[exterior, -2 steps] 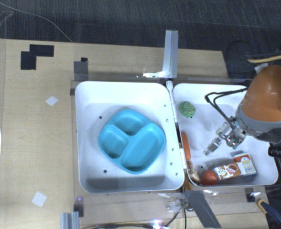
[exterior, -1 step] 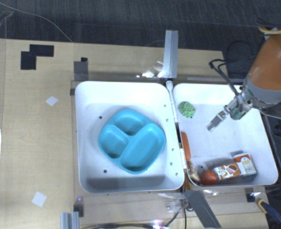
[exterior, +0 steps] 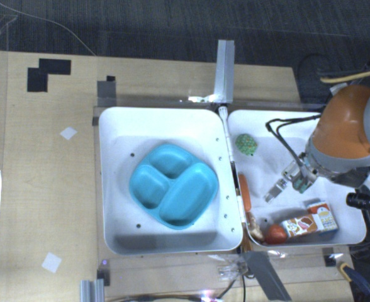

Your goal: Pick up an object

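My gripper hangs over the middle of the right bin, its thin fingers pointing down-left with nothing between them. A green bumpy ball lies near the bin's back left. An orange carrot-like stick runs along the left wall. A red tomato-like ball sits at the front edge, and a red and orange carton lies on its side just right of it. The gripper is above and between these things, touching none.
The left bin holds a blue divided plate. A metal post stands behind the bins' shared wall. Black cables loop off the arm over the right bin's back.
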